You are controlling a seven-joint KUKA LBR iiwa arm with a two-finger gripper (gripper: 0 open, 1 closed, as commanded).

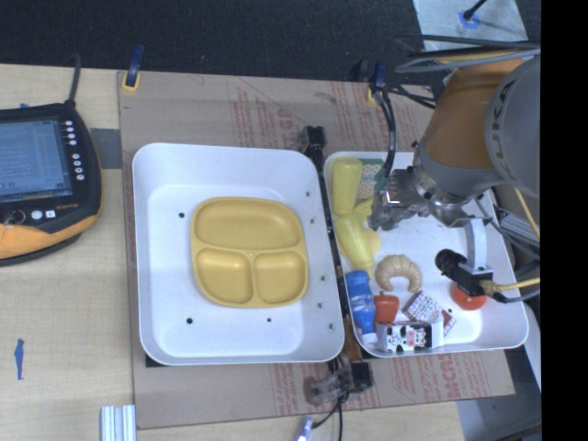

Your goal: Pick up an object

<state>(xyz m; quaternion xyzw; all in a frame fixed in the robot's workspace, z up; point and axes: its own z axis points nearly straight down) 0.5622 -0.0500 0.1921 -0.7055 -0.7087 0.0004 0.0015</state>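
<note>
My gripper (pixel 388 202) hangs low over the back of the right bin (pixel 514 338), just beside the yellow bottle (pixel 354 232); whether it is spread or pressed together I cannot tell. Nearer the front of that bin lie a croissant (pixel 399 271), a blue bottle (pixel 360 299) and a black-and-white carton (pixel 409 336). The left bin (pixel 161 246) holds a yellow divided tray (pixel 248 250).
</note>
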